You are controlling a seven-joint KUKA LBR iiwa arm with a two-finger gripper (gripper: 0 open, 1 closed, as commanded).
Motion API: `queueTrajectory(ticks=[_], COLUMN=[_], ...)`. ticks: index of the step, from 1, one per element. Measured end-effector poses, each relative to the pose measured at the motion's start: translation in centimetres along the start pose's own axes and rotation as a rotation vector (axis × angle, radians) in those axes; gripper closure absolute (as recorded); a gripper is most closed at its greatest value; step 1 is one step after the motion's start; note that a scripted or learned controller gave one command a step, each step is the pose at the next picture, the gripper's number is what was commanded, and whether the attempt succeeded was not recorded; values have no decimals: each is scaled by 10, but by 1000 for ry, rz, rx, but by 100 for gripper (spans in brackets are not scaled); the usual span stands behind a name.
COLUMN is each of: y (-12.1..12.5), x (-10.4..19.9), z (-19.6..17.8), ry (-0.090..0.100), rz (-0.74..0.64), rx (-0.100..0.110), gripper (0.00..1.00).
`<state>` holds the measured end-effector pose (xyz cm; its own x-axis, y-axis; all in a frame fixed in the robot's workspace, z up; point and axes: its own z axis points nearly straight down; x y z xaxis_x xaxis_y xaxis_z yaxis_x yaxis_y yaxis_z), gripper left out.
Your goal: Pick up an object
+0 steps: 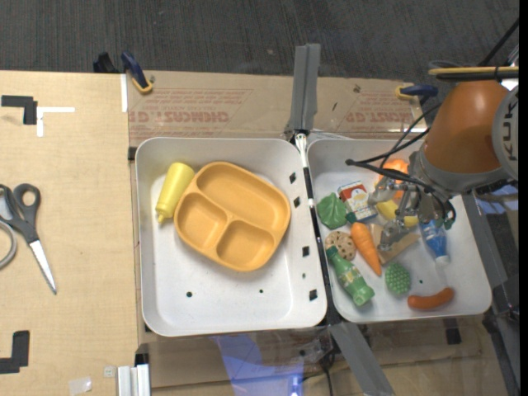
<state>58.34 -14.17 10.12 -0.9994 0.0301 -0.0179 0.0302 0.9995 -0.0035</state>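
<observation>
End effector (402, 221) hung low in the right bin (470, 295), over the clutter's middle, w/ a carrot (365, 248) just left of it and a blue bottle (436, 242) just right. Couldn't tell if it was open or closed, or gripping anything; wrist and cables hid it. Items sat packed and touching, so a good grab prob. meant dropping straight onto one piece, centred, closing only once clear of neighbours. The red sausage (430, 299) lay apart near the front, an easier target.
</observation>
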Motion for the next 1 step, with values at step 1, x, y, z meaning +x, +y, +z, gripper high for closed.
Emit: queueTrajectory(ticks=[1], y=[24], x=[101], z=[0], ry=[0], rz=[98], rx=[0], gripper=[0])
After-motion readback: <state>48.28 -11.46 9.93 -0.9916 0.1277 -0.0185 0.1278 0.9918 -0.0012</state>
